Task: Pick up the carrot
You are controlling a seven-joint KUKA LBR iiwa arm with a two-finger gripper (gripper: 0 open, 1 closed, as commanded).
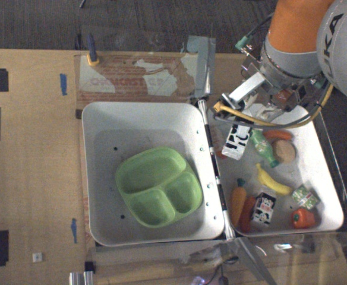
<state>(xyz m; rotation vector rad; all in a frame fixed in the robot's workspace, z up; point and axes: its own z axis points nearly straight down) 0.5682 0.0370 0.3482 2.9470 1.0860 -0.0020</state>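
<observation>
Carrot (238, 202) lies in the right bin (328, 177), close to its left wall and toward the near edge, its long axis running almost straight up and down the view, green top pointing away toward the far side, tip toward the near rim. Just right of it stands a small carton (264, 209), touching or nearly so. Also in that bin: a banana (272, 181), a tomato (303, 218), a green packet (305, 196), a brownish round thing (285, 152), a green bottle (263, 147), and a black-and-white carton (236, 141). The left bin (102, 129) holds a green divided plate (158, 187). The arm (301, 28) hangs over the right bin's far edge, well apart from the carrot; whether its gripper (267, 108) is spread or closed I cannot tell
</observation>
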